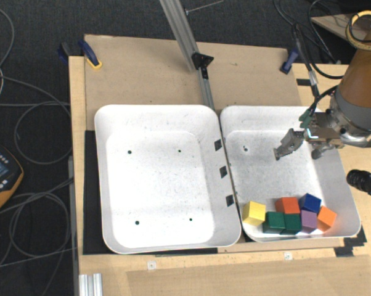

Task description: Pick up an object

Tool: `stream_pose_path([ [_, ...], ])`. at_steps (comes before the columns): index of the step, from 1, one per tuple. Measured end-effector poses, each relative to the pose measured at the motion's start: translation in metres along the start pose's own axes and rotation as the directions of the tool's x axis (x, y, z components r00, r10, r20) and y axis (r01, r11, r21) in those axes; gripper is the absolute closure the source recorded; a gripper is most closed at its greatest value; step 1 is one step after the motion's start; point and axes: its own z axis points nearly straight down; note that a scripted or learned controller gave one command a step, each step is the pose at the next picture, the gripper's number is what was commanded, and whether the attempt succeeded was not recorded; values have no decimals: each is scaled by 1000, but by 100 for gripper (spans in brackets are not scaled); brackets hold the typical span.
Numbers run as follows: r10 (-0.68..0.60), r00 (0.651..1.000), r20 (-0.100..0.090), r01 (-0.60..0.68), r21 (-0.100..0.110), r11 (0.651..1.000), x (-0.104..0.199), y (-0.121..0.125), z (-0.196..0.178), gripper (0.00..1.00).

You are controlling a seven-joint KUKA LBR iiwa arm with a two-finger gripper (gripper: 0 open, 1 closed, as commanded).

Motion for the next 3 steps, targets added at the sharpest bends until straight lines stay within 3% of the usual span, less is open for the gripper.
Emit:
stream_pose_path([
  [1,0,1000,1,0,-5,1000,0,1,-2,0],
  [2,1,1000,0,-1,3,1000,-2,7,58,0],
  [3,2,1000,-1,-2,3,1000,-5,-3,112,0],
])
